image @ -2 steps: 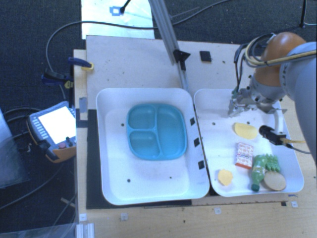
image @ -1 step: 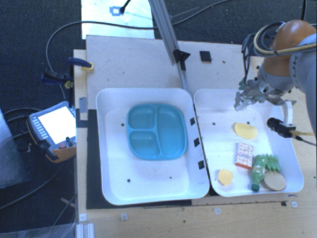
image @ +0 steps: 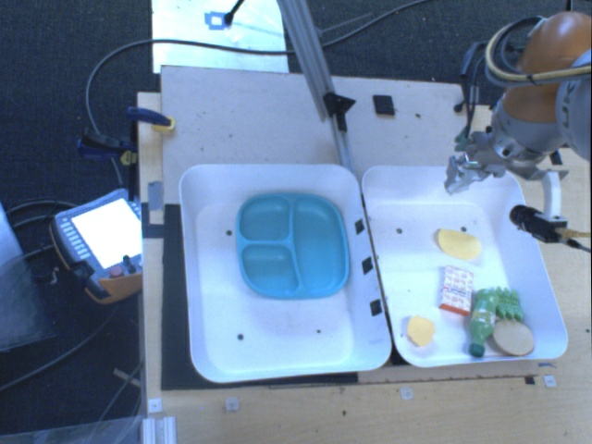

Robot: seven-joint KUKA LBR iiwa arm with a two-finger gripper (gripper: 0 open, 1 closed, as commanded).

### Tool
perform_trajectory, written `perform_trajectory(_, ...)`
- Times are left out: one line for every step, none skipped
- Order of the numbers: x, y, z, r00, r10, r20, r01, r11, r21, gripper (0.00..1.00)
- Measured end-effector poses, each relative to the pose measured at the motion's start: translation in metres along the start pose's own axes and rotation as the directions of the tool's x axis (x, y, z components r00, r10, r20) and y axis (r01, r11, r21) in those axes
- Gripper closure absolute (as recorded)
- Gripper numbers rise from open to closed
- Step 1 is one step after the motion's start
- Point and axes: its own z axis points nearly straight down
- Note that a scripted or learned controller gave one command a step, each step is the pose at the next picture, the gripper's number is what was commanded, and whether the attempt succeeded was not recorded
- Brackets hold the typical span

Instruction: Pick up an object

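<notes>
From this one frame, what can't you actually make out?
- Hand: small and blurred in the camera view; finger state unreadable.
- Red-and-white packet: print too small to read.
- Green bottle and green toy: they touch or overlap, boundary unclear.
- Tan disc: partly covered by the green toy; material unclear.
- Arm: cut off by the right edge.
</notes>
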Motion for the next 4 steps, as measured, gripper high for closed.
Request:
perform_trajectory(0.0, 0.009, -0.047, 1.0, 0.0, 0.0, 0.0, 1.0, -0.002, 1.0)
perform_trajectory(0.048, -0.017, -0.036, 1.0, -0.001, -0.002, 0.001, 1.0, 0.006, 1.0)
perform_trajectory(0.093, -0.037, -0.045, 1.0, -0.002, -0.003, 0.002, 1.0, 0.005, 1.0)
perform_trajectory(0.147, -0.069, -0.048, 1.0, -0.002, -0.003, 0.003, 1.0, 0.007, 1.0)
